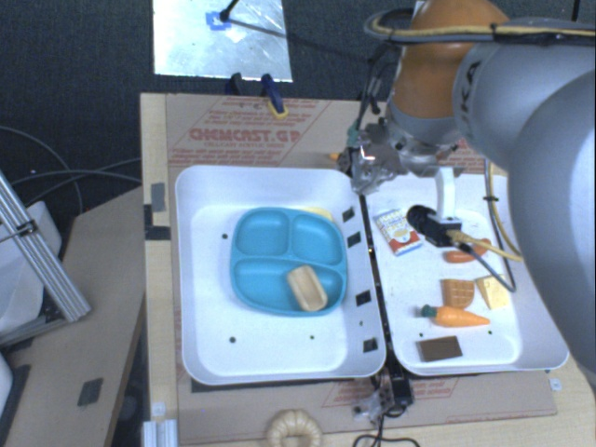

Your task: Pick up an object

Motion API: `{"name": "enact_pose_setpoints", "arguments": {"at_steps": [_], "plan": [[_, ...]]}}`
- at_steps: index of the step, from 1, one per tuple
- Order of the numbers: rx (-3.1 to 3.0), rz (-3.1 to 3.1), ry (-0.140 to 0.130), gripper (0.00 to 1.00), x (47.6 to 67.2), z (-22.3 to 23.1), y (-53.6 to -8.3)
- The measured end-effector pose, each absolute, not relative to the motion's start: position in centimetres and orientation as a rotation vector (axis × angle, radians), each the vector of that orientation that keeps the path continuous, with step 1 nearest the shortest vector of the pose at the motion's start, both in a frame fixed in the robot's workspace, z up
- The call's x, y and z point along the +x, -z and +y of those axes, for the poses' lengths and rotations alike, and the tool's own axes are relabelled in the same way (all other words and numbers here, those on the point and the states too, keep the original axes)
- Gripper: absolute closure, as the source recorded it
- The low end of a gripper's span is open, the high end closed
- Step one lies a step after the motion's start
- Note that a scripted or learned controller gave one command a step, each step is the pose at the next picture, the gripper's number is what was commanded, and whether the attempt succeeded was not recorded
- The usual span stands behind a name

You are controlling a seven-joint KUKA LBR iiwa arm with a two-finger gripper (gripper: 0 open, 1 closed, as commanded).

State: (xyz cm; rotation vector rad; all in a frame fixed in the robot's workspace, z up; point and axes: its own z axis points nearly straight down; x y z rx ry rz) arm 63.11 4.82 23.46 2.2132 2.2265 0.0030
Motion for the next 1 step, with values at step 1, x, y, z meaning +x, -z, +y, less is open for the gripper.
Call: {"name": "enact_pose_setpoints", "arguments": {"at_steps": [1], "plan": [[2.214, 2.227, -0.001, 1.00, 62.57, 5.75, -22.63]]}}
